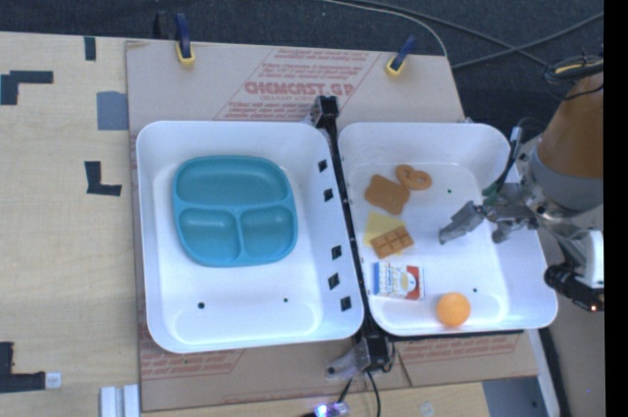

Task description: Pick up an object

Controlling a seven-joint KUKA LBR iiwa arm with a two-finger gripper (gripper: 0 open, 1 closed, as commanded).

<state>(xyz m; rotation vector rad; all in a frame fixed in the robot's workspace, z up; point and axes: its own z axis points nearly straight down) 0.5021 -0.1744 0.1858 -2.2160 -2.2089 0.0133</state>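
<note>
1. Clearly, we see the gripper [453,231] hanging over the right bin [491,142], reaching in from the right, with the arm [574,150] behind it past the bin's right rim.
2. We cannot tell how far its jaws stand apart; we see one grey finger [459,224] slanting down to the left, and nothing between the jaws.
3. We find the objects left of and nearer than the gripper: a brown cookie-like piece [387,194] and a small pretzel-like piece [414,178] toward the far side, and a yellow waffle-like block [388,236] just nearer than them.
4. We see a small white carton [397,282] near the front rim, with an orange ball [452,309] to its right.
5. We note the left bin [157,209] carries a blue divided plate [235,211], and both bins sit on the worktop [59,238].
</note>
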